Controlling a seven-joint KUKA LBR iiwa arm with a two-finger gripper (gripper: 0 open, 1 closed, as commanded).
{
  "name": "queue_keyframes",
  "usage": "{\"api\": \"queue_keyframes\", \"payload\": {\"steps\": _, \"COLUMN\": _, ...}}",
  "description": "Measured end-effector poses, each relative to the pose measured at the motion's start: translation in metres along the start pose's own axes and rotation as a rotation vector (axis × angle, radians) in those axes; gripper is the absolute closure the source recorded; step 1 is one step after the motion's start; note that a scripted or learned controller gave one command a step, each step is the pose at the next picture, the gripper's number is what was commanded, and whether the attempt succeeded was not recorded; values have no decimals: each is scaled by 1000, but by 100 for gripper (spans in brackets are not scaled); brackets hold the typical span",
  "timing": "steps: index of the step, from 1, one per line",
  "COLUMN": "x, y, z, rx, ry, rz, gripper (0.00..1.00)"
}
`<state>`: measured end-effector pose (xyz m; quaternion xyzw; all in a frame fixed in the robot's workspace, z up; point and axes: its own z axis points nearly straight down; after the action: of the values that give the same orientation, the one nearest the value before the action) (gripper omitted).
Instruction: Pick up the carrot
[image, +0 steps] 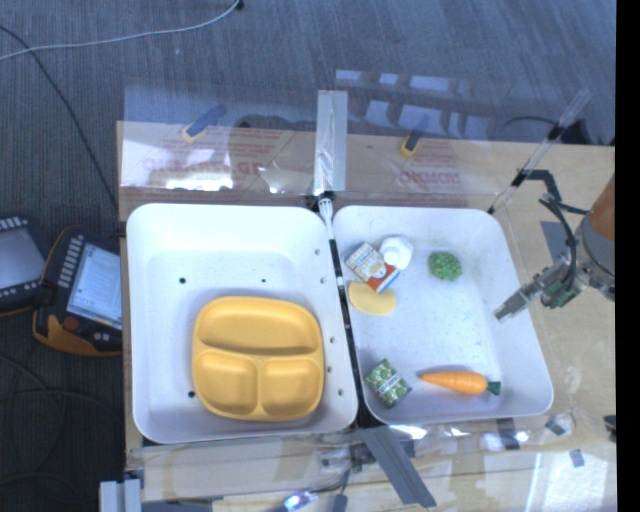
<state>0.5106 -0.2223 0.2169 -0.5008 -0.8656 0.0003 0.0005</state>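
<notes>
While the small orange plastic carrot with a green stub (458, 381) just lies there in the lower right of the frame, on the floor of the right-hand shallow white bin (520, 300) near its bottom rim, the gripper (525, 300) is hanging over that bin's right wall, well apart from it and higher up in the frame. Can't tell if the gripper is spread or pressed together, it's too small and blurry at that angle. It isn't pinching anything that can be seen.

What could go wrong, as a guess: the carrot is thin and round, so a grab that lands off-centre could roll it away or squirt it out. It also sits close to the bin's bottom wall, so the gripper might clip the rim coming down. The little green-printed cube (386, 382) is near the carrot's pointed tip, so a sloppy approach could bump that instead. The yellow divided plate (258, 356) in the left bin (160, 260) is far off, no worry there.
</notes>
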Motion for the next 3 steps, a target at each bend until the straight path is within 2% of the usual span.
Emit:
{"api": "queue_keyframes", "payload": {"steps": 1, "x": 6, "y": -12, "z": -172, "rx": 0, "ry": -2, "rz": 10, "gripper": 100}}
{"api": "queue_keyframes", "payload": {"steps": 2, "x": 10, "y": -20, "z": -122, "rx": 1, "ry": 0, "rz": -231, "gripper": 100}}
{"api": "queue_keyframes", "payload": {"steps": 3, "x": 14, "y": -24, "z": 13, "rx": 2, "ry": 3, "rz": 80, "gripper": 100}}
